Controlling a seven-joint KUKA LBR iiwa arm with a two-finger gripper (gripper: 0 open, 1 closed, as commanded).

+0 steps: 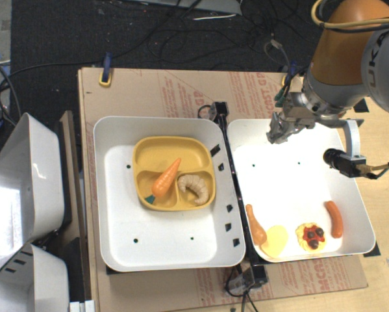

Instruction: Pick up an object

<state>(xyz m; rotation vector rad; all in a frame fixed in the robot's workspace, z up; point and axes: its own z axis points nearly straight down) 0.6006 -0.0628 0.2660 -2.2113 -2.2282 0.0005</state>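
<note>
Along the lower edge of the right bin [350,174] lie a drumstick [255,225], a yellow disc [276,239], a small pizza [311,236] and a sausage [335,218]. In the left bin [116,174], mid-frame, a yellow plate [149,151] holds a carrot [166,178] and a shrimp [194,188]. The gripper [278,132] hovers at upper right – nothing visibly in it, and I cannot tell how far it is open.

Dark floor [45,18], cables [181,38], cardboard bench top [175,90]
</note>
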